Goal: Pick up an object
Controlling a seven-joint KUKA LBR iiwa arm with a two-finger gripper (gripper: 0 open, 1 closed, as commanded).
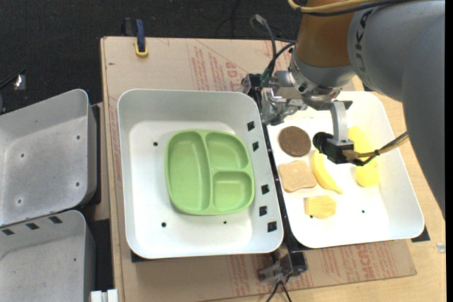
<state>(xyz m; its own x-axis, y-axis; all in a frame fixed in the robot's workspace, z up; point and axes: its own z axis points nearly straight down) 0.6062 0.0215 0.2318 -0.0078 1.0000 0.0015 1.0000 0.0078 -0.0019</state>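
Currently, the gripper point(277, 104) sits over the far left corner of the right bin point(396, 223), just beside the wall that bin shares with the left bin point(141, 223). Whether the gripper is spread or pressed together cannot be determined, because the wrist and cabling of the arm point(396, 32) cover it from above.

**Candidate objects.** All lie on the floor of the right bin.
- One brown disc point(294, 141) is nearest the gripper, just on its near side.
- One toast slice point(297, 175) lies just beside the brown disc, nearer the camera.
- One banana point(325, 173) lies close to the right of the toast slice.
- One pale yellow piece point(320, 206) lies near the toast slice and the banana, on their near side.
- One yellow item point(367, 173) lies right of the banana and is partly hidden by robot hardware. Whether it is one piece or two cannot be told.

**Obstructions.** The shared wall stands just left of the brown disc and the toast slice. Black clips point(256, 147) line this wall.

**Surroundings.** The left bin holds one green plate point(209, 170) with three compartments, lying flat and well apart from the gripper. Both bins rest on one board point(184, 56). One clamp point(141, 39) grips the board's far edge. Two white panels point(42, 145) lie left of the board.
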